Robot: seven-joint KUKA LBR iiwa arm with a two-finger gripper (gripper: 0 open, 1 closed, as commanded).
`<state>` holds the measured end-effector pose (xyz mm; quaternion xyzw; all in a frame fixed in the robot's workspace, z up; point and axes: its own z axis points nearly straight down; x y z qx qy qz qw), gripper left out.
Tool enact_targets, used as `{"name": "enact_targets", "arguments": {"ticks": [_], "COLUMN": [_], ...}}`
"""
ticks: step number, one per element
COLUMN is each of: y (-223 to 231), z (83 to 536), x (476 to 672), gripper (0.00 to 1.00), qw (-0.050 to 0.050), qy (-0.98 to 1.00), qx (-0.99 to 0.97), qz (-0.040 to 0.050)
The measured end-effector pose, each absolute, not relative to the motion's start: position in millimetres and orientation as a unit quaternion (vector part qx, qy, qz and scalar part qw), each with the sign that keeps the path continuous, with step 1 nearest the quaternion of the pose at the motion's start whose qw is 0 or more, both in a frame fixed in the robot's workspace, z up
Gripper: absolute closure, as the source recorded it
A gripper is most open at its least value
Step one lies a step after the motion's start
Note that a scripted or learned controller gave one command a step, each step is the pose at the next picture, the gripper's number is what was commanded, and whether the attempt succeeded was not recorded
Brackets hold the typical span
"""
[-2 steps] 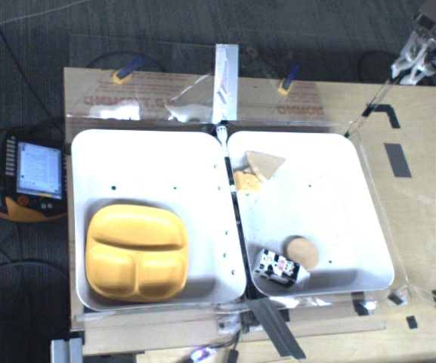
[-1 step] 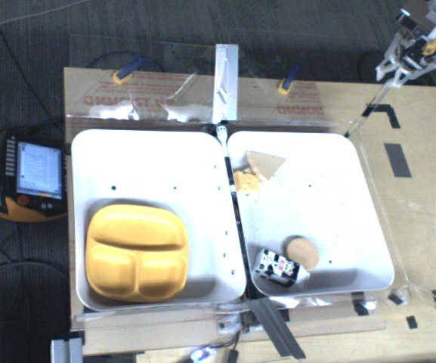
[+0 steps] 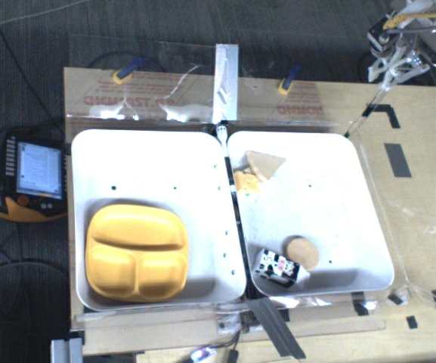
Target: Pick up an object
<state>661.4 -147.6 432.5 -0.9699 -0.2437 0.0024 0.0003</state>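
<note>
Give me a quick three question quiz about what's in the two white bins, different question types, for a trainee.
1. True or false: the big yellow object lies in the right bin.
2. Multiple choice: the round tan disc sits beside which thing? A) small black and white printed item B) yellow object C) handheld screen device
3. Fill in: the pale wedge-shaped piece lies near the right bin's ____ corner, next to the divider.

Key: 1 false, it lies in the left bin; 2 A; 3 far left.
</note>
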Motion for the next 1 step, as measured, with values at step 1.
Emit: {"name": "enact_targets", "arguments": {"ticks": [1], "y": [-187.1], "z": [422.9], "x": [631.6], "gripper": [1.0], "qw": [0.0], "qy": [-0.171], "qx": [-0.985], "qz": [0.0025]}}
